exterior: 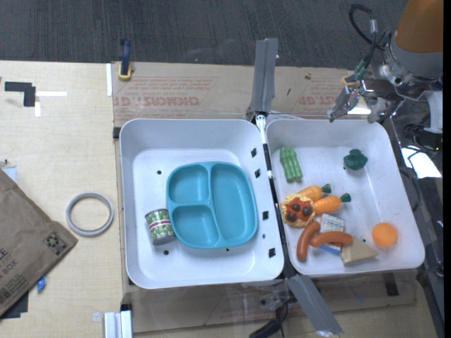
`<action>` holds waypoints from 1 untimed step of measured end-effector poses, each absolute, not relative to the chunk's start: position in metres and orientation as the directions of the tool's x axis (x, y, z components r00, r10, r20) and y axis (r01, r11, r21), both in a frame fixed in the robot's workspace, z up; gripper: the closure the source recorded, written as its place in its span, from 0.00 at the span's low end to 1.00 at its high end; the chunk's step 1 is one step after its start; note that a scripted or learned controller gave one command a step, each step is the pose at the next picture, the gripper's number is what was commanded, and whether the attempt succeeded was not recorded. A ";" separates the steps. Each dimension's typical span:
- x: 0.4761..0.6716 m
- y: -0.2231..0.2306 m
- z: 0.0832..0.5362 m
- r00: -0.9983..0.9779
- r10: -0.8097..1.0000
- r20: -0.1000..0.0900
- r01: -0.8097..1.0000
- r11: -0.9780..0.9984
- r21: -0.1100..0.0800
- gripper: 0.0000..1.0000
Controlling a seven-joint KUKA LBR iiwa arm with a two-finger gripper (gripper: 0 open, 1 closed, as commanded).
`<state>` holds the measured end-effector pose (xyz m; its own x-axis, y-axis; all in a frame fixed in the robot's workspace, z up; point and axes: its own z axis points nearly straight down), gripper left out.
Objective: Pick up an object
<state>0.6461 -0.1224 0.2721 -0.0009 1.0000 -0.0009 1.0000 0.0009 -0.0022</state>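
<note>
Grey tool (350,98) hangs above the right white bin's (394,157) far rim, grip unreadable, likely poised before choosing the dark green broccoli toy (355,160).

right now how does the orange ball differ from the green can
The orange ball sits in the right bin, near its right wall; the green can is in the left bin, touching the blue tray. The ball is plain, round and orange; the can is a cylinder with a printed green label and pale top. Both are small and untouched, far from the tool.
</note>
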 end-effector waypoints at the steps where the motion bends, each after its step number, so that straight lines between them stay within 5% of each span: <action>1: 0.560 -0.108 0.110 0.248 0.969 -0.001 0.969 -0.248 -0.004 0.00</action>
